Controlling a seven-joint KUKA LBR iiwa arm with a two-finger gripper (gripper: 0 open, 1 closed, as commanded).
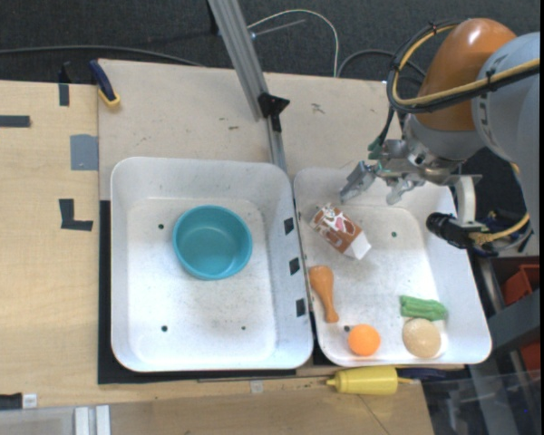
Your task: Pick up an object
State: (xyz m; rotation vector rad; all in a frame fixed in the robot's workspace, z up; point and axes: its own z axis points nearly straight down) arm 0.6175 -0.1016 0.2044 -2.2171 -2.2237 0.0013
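Carton (340, 230), pincer (378, 186) spread just above-right

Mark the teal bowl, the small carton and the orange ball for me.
teal bowl (212, 242): camera view, inner floor.
small carton (340, 230): camera view, middle of its upper side.
orange ball (364, 340): camera view, centre of its top.

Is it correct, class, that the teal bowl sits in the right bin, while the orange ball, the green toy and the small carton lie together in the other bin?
Not quite. The camera view shows the teal bowl in the left bin, not the right. The orange ball, the green toy and the small carton do lie together in the other bin, the right one.
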